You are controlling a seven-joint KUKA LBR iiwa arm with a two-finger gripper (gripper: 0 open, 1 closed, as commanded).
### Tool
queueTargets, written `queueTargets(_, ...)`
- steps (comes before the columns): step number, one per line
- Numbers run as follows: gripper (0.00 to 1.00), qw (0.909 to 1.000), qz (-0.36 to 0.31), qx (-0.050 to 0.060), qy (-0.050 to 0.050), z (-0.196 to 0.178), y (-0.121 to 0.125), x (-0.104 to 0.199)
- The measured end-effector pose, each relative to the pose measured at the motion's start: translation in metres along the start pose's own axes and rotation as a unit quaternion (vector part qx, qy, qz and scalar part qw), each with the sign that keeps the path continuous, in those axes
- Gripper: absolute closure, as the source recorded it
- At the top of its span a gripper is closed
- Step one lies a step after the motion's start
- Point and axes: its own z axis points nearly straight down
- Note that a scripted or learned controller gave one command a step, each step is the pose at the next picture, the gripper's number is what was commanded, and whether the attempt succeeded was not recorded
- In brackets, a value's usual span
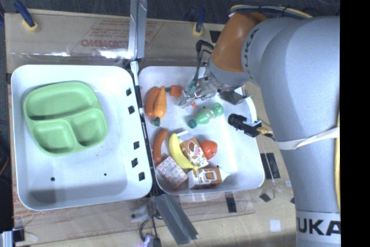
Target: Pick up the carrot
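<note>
Carrot (155, 102) waiting at the right bin's left edge, gripper (193, 95) hovering just beside it.

Left to right I count one green divided tray (63, 117) in the left bin (75, 188); then in the right bin (243, 179) one carrot, one sausage (159, 146), one banana (177, 153), one green bottle (205, 115), one tomato (208, 149), and two small cartons (191, 173). From here I can't tell how wide the gripper stands or whether it holds anything. It should shift left, centre over the carrot's middle and close across its width.

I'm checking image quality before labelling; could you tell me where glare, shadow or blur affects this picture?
Camera view: glare washes the left bin floor; the arm shades the right bin near the gripper, which is small and blurred; the carrot stays clear.
</note>
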Motion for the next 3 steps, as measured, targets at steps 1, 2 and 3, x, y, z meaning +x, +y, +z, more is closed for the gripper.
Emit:
queueTargets(1, 1.00, 0.9731, 0.230, 0.003, 0.002, 0.002, -0.005, 0.020)
queueTargets(2, 1.00, 0.9388, 0.344, 0.001, 0.001, 0.001, 0.012, 0.051)
queueTargets(3, 1.00, 0.8963, 0.443, 0.000, 0.000, 0.001, 0.012, 0.044)
